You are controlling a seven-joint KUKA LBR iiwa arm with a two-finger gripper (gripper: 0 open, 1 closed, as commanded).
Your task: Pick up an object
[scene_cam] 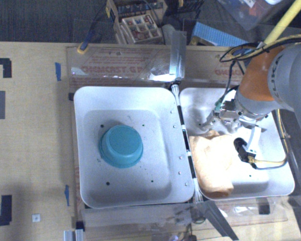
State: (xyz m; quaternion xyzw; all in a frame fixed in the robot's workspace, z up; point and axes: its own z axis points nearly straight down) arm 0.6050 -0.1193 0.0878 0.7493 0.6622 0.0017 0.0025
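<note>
A teal blue bowl (121, 145) lies upside down in the middle of the left bin (90, 104). A soft tan block, like a sponge or a piece of bread (214, 164), fills the near left part of the right bin (281, 185). My gripper (216, 128) is low in the right bin, at the tan block's far edge, hanging from the grey wrist with the orange band (258, 79). The wrist hides the gripper's tips and whether they touch the block.
A black cable with a yellow lead (251, 154) hangs from the wrist over the right bin's floor. The ridge between the bins (183, 134) runs just left of the gripper. Boxes and clutter (138, 19) lie beyond the bench's far edge.
</note>
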